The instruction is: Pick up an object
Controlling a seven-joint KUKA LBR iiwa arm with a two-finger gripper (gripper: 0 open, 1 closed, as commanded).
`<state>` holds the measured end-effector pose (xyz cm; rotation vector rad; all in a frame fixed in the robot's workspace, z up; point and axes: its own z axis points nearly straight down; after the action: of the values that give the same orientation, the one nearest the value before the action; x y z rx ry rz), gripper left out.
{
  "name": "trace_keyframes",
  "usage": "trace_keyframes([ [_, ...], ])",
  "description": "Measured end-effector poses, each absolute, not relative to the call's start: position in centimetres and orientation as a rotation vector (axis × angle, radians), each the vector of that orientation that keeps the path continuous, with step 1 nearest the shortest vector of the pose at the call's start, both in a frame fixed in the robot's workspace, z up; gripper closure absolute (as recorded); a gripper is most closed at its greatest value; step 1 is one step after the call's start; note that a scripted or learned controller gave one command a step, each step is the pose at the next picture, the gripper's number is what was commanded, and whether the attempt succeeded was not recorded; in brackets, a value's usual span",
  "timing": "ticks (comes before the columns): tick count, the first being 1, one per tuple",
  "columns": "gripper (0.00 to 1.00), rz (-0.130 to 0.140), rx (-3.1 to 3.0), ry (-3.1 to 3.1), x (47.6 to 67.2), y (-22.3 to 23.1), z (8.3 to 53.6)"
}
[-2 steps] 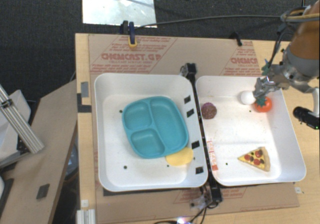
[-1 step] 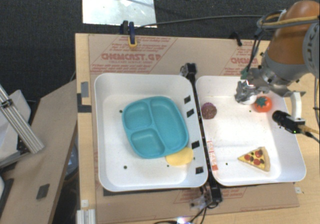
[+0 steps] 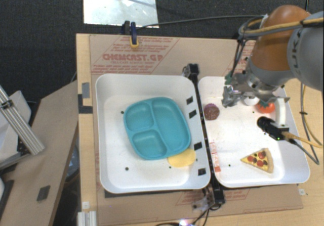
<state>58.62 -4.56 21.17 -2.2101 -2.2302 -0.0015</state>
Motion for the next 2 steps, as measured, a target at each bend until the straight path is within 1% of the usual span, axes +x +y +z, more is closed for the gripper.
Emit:
trace_keyframes([
  [1,1.00,-0.004,-2.209,-2.232,57.2,1.2,22.0],
  [2,1.00,-0.004,-2.210,-2.233,57.5,6.1,22.8],
])
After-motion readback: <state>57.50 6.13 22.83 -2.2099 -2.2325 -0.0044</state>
